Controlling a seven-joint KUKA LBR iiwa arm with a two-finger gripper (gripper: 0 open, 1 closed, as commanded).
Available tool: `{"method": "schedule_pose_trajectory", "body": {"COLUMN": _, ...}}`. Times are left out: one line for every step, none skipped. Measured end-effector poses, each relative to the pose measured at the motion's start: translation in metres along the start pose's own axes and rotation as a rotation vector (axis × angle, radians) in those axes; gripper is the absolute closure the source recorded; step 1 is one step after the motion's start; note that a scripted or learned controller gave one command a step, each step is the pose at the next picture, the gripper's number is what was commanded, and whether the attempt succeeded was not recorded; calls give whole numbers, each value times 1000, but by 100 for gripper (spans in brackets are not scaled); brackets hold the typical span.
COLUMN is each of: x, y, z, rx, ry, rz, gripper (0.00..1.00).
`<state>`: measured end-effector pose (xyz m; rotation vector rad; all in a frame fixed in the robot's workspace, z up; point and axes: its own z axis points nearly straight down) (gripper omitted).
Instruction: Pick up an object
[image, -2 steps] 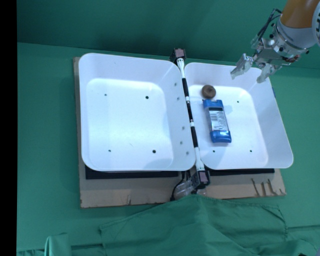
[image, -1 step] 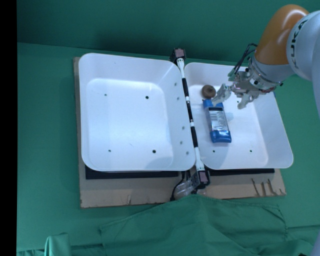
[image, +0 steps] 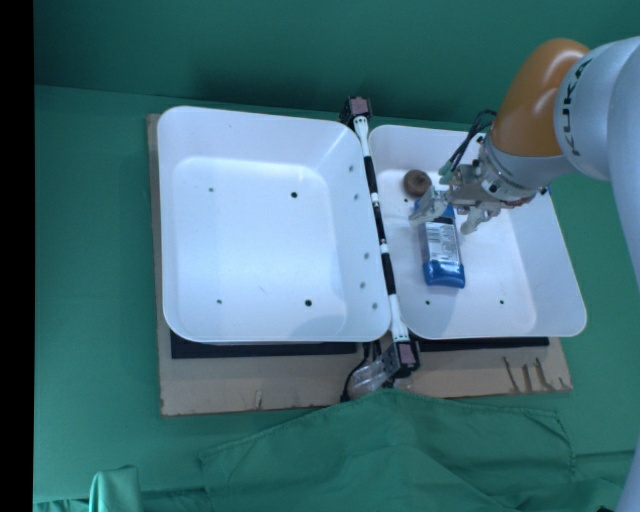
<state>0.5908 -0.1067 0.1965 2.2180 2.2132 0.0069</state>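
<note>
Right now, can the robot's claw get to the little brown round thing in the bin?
Probably yes. The gripper hangs over the right bin, just beside the brown round thing, and nothing lies between them. The blue packet sits below the gripper, out of the way.

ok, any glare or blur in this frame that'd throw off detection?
Camera view: soft bluish glare washes the left bin floor; the right bin is evenly lit. The blue packet and the small brown object read sharp enough. The pincer is cluttered and slightly soft. Shadows are faint.
</note>
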Motion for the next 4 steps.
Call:
{"method": "schedule_pose_trajectory", "body": {"x": 3, "y": 93, "z": 14, "rx": -5, "ry": -2, "rz": -3, "gripper": 0}}
{"method": "schedule_pose_trajectory", "body": {"x": 1, "y": 92, "z": -3, "rx": -13, "ry": -4, "rz": 1, "gripper": 100}}
{"method": "schedule_pose_trajectory", "body": {"x": -4, "y": 97, "z": -70, "rx": -4, "ry": 0, "rz": -7, "gripper": 100}}
{"method": "schedule_pose_trajectory", "body": {"x": -9, "y": 92, "z": -122, "rx": -3, "ry": 0, "rz": 4, "gripper": 100}}
